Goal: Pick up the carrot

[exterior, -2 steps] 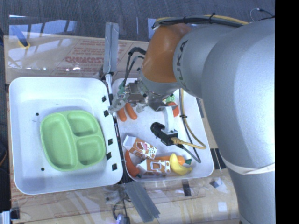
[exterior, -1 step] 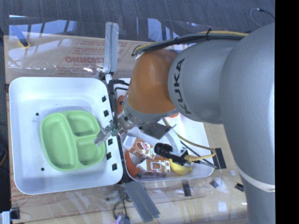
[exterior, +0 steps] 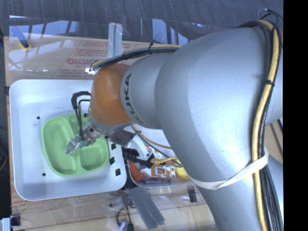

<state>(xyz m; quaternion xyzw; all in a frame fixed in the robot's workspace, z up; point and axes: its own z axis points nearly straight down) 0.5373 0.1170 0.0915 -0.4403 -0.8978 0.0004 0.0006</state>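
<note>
The gripper (exterior: 77, 143) hovers over the green divided plate (exterior: 57, 143) in the left bin (exterior: 24, 129), finger state impossible to tell, apparently seeking the carrot.

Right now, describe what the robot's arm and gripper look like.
The arm is bulky, rounded and matte grey, with an orange band above the wrist and dark lettering beside it. A black and a yellow cable run along its outer side, and a pale strap wraps the lower section. The gripper is small, metallic grey, with thin black hoses looping to it.
</note>
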